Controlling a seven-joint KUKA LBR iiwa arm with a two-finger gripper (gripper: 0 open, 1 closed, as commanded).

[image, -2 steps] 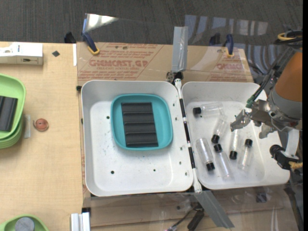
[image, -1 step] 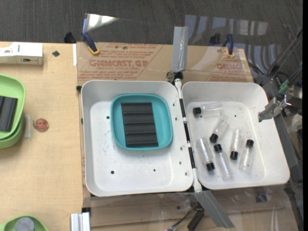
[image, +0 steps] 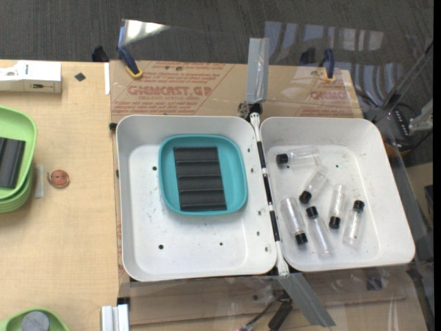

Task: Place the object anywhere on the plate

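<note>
Six clear vials [image: 318,182] with black caps, loose on the floor of the right bin [image: 377,154], all lying flat. One up near the bin's back-left corner, cap [image: 281,159] toward the divide between the bins. Four more fanned across the middle and one lower left, several just beside each other, no labels readable on any of them. As for the gripper, open or closed: cannot tell.

Over to the left bin [image: 138,216]: teal plate [image: 167,178] sitting toward the back, slightly right of centre, holding a dark ribbed block [image: 200,178] with four ridges running across. Well apart from the vials, with the bin walls between. Scuffs and a few dark holes on the white floor around the plate.

Behind both bins, a brown cardboard sheet [image: 179,92] with red print, reading roughly "CHEMCAST GP", more small red lines above it too fine to read. Same red print partly visible on the right-hand stretch [image: 331,96]. Blue-and-orange clamps [image: 128,59] pinning the sheet at the back.

Far left on the wooden bench [image: 69,254]: white box [image: 31,76] with a small unreadable label, green trays [image: 19,185] stacked with something dark inside, small reddish disc [image: 59,178] just beside them
</note>
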